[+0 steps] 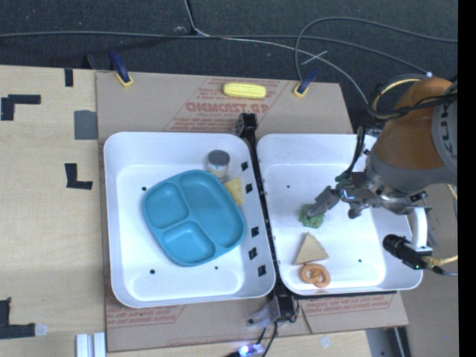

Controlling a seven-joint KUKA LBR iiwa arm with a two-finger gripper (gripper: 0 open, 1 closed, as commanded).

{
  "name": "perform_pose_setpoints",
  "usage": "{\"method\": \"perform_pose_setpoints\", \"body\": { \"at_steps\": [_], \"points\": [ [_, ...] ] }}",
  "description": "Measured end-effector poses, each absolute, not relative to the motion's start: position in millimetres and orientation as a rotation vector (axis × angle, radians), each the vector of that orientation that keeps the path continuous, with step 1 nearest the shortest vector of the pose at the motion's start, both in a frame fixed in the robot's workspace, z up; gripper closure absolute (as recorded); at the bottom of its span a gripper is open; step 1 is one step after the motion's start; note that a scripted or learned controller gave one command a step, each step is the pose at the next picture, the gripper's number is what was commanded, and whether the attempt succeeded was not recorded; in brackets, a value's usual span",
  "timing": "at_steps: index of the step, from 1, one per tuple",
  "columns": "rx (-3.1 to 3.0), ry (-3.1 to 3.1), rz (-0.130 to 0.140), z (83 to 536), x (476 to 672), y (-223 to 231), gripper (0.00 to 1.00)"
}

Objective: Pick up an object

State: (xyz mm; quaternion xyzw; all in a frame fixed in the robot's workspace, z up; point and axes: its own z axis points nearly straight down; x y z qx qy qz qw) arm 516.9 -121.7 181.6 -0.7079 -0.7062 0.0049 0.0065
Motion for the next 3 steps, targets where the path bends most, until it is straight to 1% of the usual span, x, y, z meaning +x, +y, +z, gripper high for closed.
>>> {"method": "perform_pose_setpoints", "body": {
  "at_steps": [1,2,3],
  "points": [
    [-2.218,-2.221,0.002,189,520.1,-121,0.00],
    [-2.218,-2.219,0.006,128,526.3,-119,0.00],
    [-2.220,-2.222,0.003,83,526.0,-119,0.00]
  ]
}}
